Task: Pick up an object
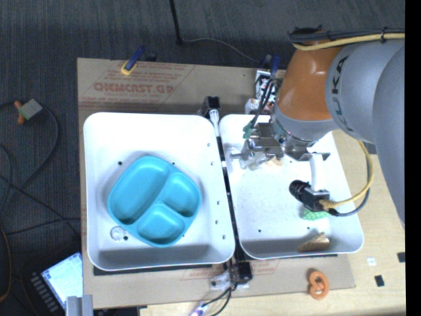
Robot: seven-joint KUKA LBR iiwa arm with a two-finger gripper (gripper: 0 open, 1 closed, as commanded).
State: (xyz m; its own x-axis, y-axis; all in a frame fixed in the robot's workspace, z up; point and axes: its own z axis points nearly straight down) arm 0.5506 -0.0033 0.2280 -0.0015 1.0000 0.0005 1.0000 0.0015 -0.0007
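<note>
Camera view, and the grey arm point(342, 78) is reaching in from the right, its orange band hanging over the far right corner of the right bin point(263, 206). The gripper point(253, 151) is sitting low over that bin's far left corner, just beside the wall it shares with the left bin point(105, 137). Whether the gripper is apart or together, I cannot tell from up here; the wrist is covering too much of it, and nothing is showing clamped in it.

Over in the left bin, a blue divided plate point(154, 199) with three compartments is lying flat, filling the middle and leaning toward the near edge. A small clear ring point(118, 233) is lying just beside its near left corner.

In the right bin, a small green object point(314, 213) is lying near the right edge, and a tan piece point(314, 243) is resting against the near rim by the near right corner. Both are lying well apart from the gripper.

Out on the bench point(164, 87), an orange ring point(318, 283) is lying by the near edge, just outside the right bin, and a blue clamp point(133, 59) is gripping the far edge.
</note>
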